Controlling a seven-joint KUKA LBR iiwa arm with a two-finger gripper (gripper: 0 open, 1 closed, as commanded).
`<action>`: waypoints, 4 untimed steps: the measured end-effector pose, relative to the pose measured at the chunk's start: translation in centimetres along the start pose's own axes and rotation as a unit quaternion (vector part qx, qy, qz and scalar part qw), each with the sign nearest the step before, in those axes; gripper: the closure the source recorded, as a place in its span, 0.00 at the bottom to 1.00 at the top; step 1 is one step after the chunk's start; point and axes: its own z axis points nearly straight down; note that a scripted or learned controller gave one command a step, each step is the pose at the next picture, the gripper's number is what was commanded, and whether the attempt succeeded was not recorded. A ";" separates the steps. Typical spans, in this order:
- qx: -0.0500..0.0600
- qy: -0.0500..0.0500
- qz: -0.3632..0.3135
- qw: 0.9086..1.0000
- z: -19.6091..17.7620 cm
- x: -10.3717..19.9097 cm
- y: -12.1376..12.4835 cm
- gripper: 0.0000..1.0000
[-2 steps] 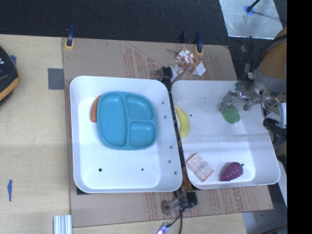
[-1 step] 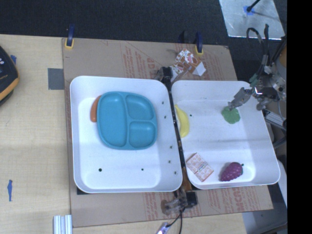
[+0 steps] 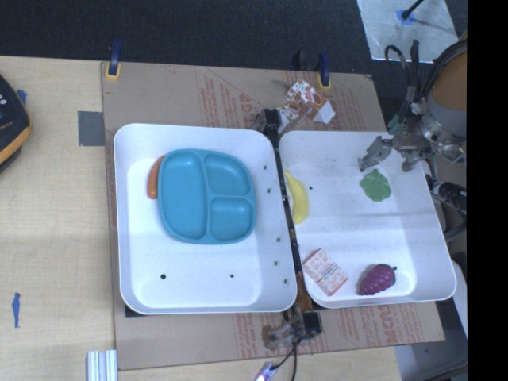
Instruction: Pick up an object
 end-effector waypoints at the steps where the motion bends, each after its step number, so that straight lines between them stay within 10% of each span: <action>1: 0.001 0.000 0.001 1.000 5.9 -1.3 0.7 0.00; 2: 0.001 0.000 0.001 1.000 7.2 0.4 -5.8 0.00; 3: -0.001 0.000 0.002 1.000 9.8 -3.3 -1.2 0.00; 4: -0.001 0.000 0.000 1.000 8.7 -3.3 -1.1 1.00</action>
